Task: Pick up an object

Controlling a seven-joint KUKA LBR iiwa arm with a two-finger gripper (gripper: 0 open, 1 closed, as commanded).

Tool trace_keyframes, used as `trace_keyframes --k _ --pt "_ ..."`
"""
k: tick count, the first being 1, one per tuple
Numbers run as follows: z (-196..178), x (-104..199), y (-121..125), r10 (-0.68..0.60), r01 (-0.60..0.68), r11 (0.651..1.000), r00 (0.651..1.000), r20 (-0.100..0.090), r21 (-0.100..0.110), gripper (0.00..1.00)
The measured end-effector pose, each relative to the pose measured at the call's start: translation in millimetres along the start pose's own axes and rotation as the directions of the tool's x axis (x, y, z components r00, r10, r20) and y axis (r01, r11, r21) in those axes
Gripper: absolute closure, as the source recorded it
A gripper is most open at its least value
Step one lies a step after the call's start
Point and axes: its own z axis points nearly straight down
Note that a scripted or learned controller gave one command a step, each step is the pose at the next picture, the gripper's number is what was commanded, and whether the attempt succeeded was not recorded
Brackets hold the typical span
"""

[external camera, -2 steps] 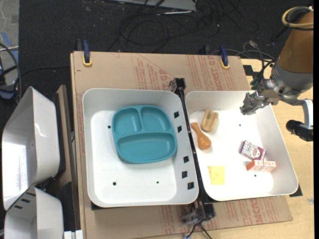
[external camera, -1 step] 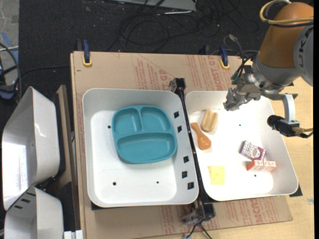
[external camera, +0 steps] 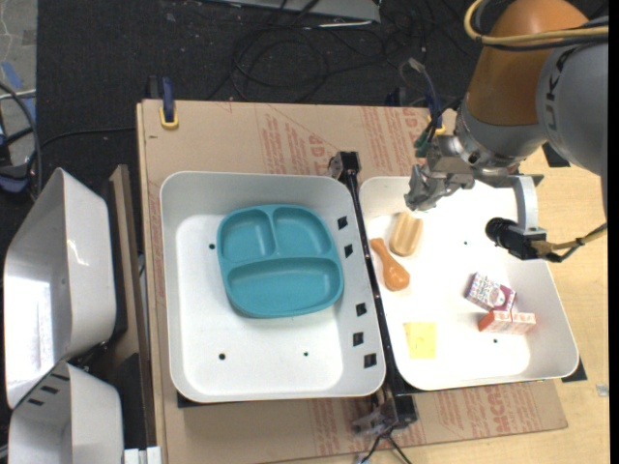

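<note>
**Arm poised over the right bin, bread-coloured roll just below its gripper**

The grey arm's gripper [external camera: 423, 198] hangs over the far-left part of the right bin [external camera: 542, 356], and the nearest thing to it is a tan roll-shaped piece [external camera: 405, 234] lying just toward the camera, its long axis running roughly near-to-far with a slight tilt. An orange spoon-like toy [external camera: 390, 266] lies touching or just beside the roll on its near-left side, so a descent would likely need to stay on the roll's far end. Whether the fingers are spread or pressed together cannot be told from this angle. Nothing is seen between them. A small purple-and-white carton [external camera: 488, 291], a red-and-white carton [external camera: 509, 321] and a yellow square [external camera: 420, 339] lie well apart, nearer the camera. The left bin [external camera: 193, 356] carries a teal divided plate [external camera: 280, 261].
</note>
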Motion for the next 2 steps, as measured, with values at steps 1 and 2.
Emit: trace_keyframes --k 1,2 --pt "3 60 -2 0.0 0.0 1.0 1.0 0.0 0.003 1.0" --pt "18 115 3 0.0 0.0 1.0 1.0 0.0 0.003 1.0"
